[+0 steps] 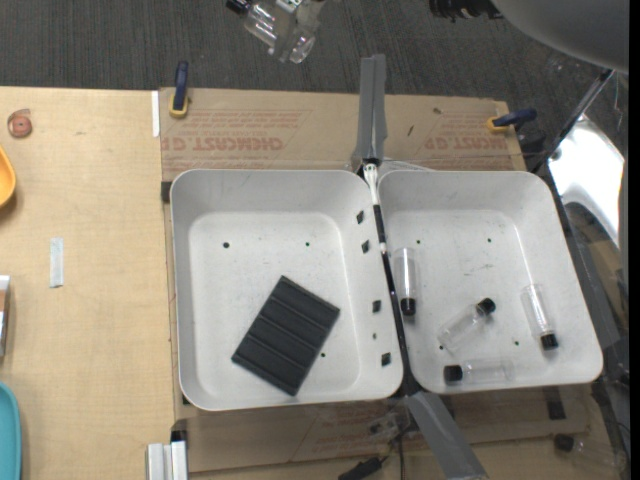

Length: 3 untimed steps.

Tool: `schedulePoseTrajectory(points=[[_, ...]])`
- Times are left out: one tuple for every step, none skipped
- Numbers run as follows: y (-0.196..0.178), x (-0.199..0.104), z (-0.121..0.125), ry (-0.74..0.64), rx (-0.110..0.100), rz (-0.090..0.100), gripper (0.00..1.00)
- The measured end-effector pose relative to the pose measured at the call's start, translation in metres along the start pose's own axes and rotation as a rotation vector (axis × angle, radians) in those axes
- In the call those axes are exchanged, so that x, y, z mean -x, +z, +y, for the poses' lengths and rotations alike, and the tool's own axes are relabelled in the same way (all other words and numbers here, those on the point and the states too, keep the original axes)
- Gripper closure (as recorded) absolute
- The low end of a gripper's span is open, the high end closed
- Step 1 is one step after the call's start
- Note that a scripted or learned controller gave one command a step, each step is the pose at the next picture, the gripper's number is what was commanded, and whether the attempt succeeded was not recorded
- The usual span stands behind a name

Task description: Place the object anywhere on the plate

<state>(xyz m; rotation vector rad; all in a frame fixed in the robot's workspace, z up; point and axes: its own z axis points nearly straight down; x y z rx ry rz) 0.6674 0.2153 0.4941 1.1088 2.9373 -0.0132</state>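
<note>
While the black ridged plate [287, 334] lies askew toward 6 o'clock in the left bin [190, 268], with bare floor from 9 round to 3 o'clock of it, the gripper [300, 13] hangs at the view's 12 o'clock edge, beyond both bins. A clear black-capped vial [256, 18] sits against its 9 o'clock side; whether the claw grips it cannot be told. Four more vials [405, 283] lie in the right bin [560, 228], mostly toward its 6 o'clock rim.

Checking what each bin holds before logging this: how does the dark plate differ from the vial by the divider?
The plate is dark, flat, ribbed and opaque; the vial is clear, slim and round with a black cap. The plate lies in the left bin, turned diagonally; the vial lies in the right bin, running along the divider. The plate is much larger. Both rest on a bin floor.
</note>
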Motion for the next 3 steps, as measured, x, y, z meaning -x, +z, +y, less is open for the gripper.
schedulePoseTrajectory(points=[[-0.008, 0.001, 0.001, 0.000, -0.001, -0.001, 1.00], [-0.015, 0.001, 0.001, -0.001, -0.002, -0.001, 1.00], [-0.023, 0.002, 0.002, -0.001, -0.003, -0.002, 1.00]])
